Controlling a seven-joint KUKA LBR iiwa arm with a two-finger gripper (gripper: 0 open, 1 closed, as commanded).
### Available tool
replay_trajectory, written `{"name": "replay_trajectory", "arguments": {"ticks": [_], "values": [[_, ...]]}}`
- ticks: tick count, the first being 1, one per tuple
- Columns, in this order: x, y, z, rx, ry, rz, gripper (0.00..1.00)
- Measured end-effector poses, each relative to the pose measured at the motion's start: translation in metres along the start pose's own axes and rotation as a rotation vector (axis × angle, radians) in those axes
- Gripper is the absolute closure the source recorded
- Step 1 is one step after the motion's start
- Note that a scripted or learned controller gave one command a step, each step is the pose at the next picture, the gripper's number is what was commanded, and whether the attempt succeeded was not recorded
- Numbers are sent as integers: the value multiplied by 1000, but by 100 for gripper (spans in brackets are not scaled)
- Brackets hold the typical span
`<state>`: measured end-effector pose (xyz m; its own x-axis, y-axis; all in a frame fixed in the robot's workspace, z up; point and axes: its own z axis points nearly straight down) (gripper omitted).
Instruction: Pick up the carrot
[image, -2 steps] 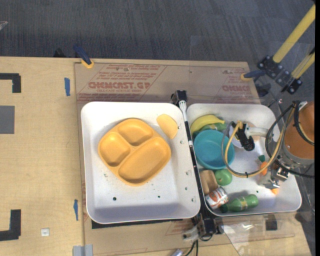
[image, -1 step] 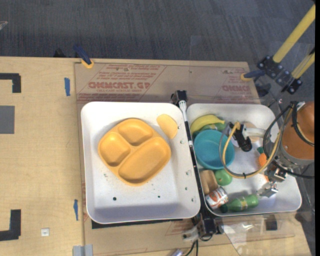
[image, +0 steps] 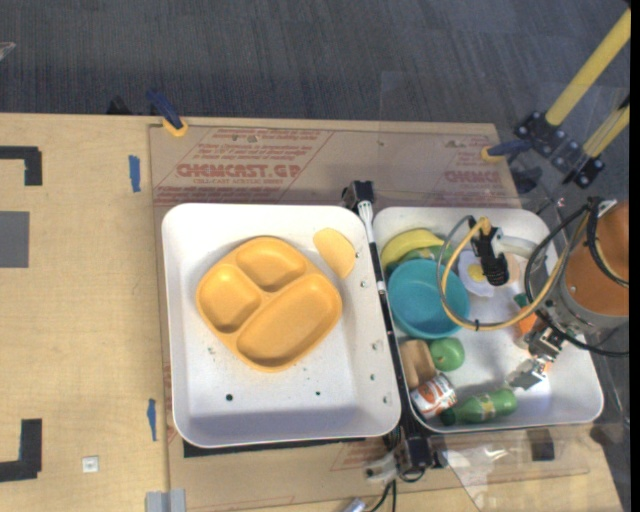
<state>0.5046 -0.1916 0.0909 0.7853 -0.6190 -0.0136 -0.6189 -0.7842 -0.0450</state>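
Camera view gives you two white bins side by side at mid frame. The left bin (image: 180, 330) holds one orange-yellow divided plate (image: 270, 300) with three compartments, and one pale yellow slice (image: 335, 250) just beside the plate's upper right edge.

The right bin (image: 580, 390) is fuller. You can count one yellow banana (image: 412, 243) at its upper left, one blue bowl (image: 425, 297) just below that, one round green fruit (image: 447, 352), one brown block (image: 415, 358) beside it, one red-and-white can (image: 432, 396) and one green bottle-shaped thing (image: 485, 405) along the lower wall.

The carrot (image: 522, 318) seems to be the single short orange piece right of the bowl, partly crossed by cable; you cannot be sure of its outline. The gripper (image: 536, 360) hangs just below and right of it, low in the right half of that bin, and you cannot tell whether it is spread or closed.

Both bins sit on a cardboard sheet (image: 300, 160) with red print, laid on a tan bench (image: 80, 300) marked with black and blue tape. Dark grey floor (image: 300, 50) fills the top of the frame.
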Motion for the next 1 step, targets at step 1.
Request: {"name": "replay_trajectory", "arguments": {"ticks": [1], "values": [[28,-33,1,-22,4,313,0]]}}
